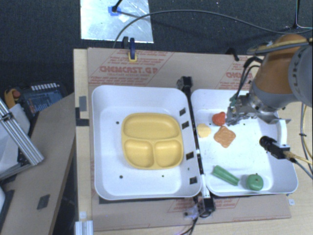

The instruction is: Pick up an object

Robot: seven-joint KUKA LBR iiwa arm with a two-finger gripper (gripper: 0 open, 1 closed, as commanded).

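Gripper seen low in right bin, at its upper middle, just right of red piece; touching or just apart cannot be told. Grip state cannot be told. Red piece roundish, long axis not made out. Orange waffle-like piece lies just below gripper, corners set like diamond. Pale yellow piece found left of it, near divider. Green stick lies lower, long axis slanted upper-left to lower-right; green round piece beside it. Yellow sectioned tray sits in left bin
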